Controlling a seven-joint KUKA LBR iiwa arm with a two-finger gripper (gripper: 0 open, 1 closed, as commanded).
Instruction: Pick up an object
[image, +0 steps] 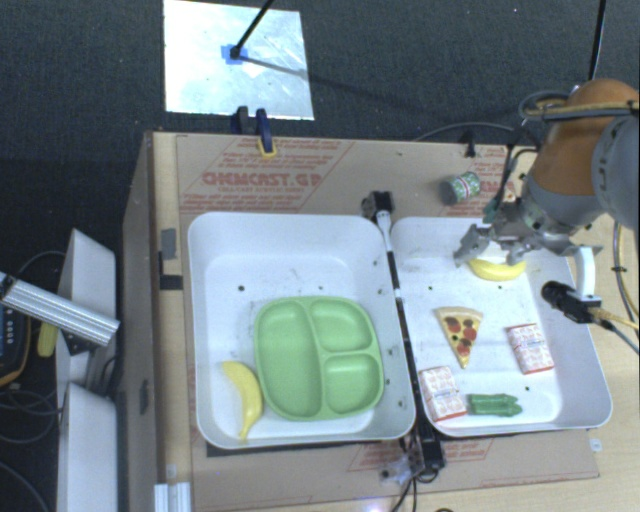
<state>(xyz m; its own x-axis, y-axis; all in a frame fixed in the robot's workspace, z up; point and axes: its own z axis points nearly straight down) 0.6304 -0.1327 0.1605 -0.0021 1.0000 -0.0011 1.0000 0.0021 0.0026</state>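
Two white bins are seen side by side on a bench covered with printed cardboard. The left bin (215, 240) occupies the centre-left of the frame; the right bin (590, 385) lies at centre-right.

In the left bin, a green divided plate (318, 357) is set toward the lower part, and a yellow banana (243, 396) lies just beside its lower left edge, near the bin's lower left corner.

In the right bin, a second banana (497, 269) is seen near the upper edge. A pizza slice (460, 331) lies in the middle, point downward. To its right, a small red-and-white packet (528, 348) is placed, and another such packet (441, 391) lies at the lower left of that bin. A green object (494, 405) rests just to the right of this second packet, near the bin's lower edge.

The arm (580, 150) is seen at the upper right of the frame, reaching down over the right bin. The gripper (492, 248) is positioned directly above the second banana, at or very near it. How far it is open cannot be told from this angle, and nothing is seen to be held by it.

A small can (463, 186) lies on the cardboard above the right bin.
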